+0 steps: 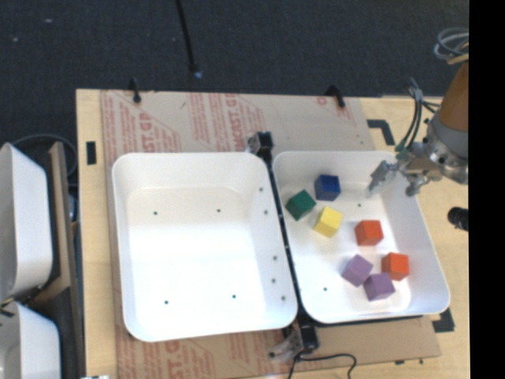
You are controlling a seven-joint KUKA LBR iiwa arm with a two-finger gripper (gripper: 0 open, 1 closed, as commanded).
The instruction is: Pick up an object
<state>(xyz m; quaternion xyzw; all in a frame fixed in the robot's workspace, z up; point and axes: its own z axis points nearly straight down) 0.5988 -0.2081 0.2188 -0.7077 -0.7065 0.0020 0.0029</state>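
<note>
Dark carpet surrounds the wooden desk (95,235), which carries two white bins side by side. Taking the right bin (422,247) as landmark: the claw (397,176) hovers over its upper right part, fingers spread and pinching nothing. Inside it lie a blue cube (327,186), green cube (300,204), yellow cube (328,221), two orange cubes (368,232) and two purple cubes (357,270). The left bin (126,212) touches its left wall.
</note>
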